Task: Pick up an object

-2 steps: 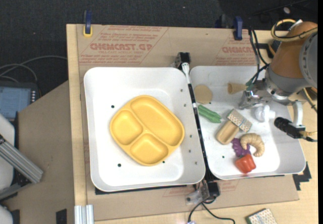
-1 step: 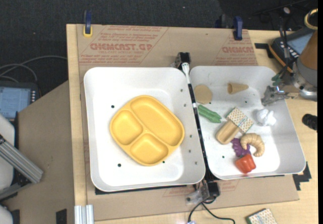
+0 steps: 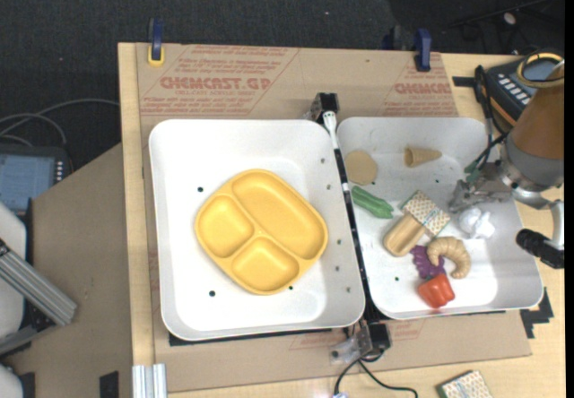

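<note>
The right bin holds several toy foods. There is a tan disc, a small cone, a green pod, a checkered cracker and a tan bun. Nearer the front lie a croissant, a purple piece and a red pepper. A white crumpled item lies at the bin's right side. My gripper hangs low over the bin's right part, just above and behind the white item. The grey wrist hides how it meets anything.
The left bin holds a yellow divided plate. A black divider bar runs between the bins. A device with cables sits behind the arm at the right, and blue clamps grip the bench's far edge.
</note>
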### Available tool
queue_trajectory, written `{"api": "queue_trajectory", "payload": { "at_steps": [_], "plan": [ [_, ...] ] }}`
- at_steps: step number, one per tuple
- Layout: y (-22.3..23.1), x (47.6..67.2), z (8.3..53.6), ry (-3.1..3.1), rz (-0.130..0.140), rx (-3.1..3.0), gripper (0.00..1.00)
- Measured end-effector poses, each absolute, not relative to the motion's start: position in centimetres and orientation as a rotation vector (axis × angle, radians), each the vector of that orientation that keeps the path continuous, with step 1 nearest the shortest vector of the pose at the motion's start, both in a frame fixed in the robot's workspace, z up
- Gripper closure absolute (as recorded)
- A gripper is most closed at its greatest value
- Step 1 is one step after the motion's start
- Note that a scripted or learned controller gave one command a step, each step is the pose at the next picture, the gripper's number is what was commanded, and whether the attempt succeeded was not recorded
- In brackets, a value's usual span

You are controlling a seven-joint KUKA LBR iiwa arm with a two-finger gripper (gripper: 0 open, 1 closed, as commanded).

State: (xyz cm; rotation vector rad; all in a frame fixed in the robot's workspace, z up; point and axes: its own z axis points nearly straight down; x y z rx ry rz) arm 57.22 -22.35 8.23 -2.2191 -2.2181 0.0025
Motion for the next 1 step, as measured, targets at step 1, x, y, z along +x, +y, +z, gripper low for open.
{"api": "queue_trajectory", "payload": {
  "at_steps": [1],
  "plan": [
    [-22.45, 56.78, 13.7, -2.224, -0.003, -2.227, 1.0]
  ]
}}
